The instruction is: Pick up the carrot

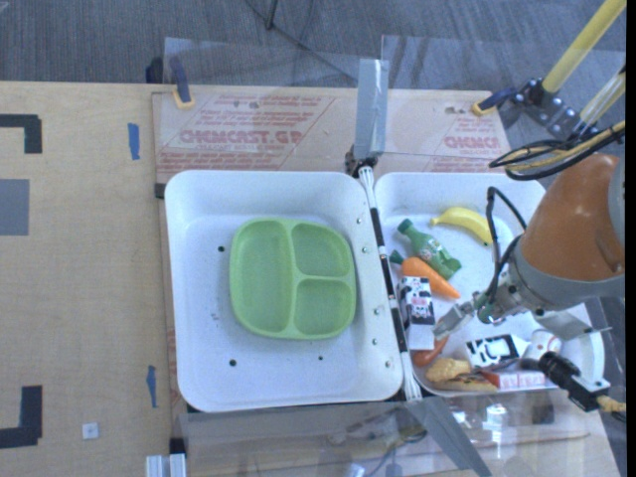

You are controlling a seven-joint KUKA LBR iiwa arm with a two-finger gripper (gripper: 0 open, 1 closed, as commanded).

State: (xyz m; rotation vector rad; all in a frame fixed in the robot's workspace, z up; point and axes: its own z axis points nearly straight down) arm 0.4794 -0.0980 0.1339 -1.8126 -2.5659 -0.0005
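White bins, two, side by side. Left bin [189,266]: one green divided plate [293,278]. Right bin [397,192]: banana [465,223] near the far wall, green bottle [429,247], carrot [429,277] lying just beside the bottle and a small carton [417,301]. Gripper [459,316] low over the bin, right of the carrot; finger state cannot be told.

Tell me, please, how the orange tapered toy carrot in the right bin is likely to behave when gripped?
The orange tapered toy carrot looks like smooth rigid plastic, so probably stiff and light. Its rounded, narrowing shape may slip or roll. The green bottle and milk carton lie close, likely crowding a grasp.
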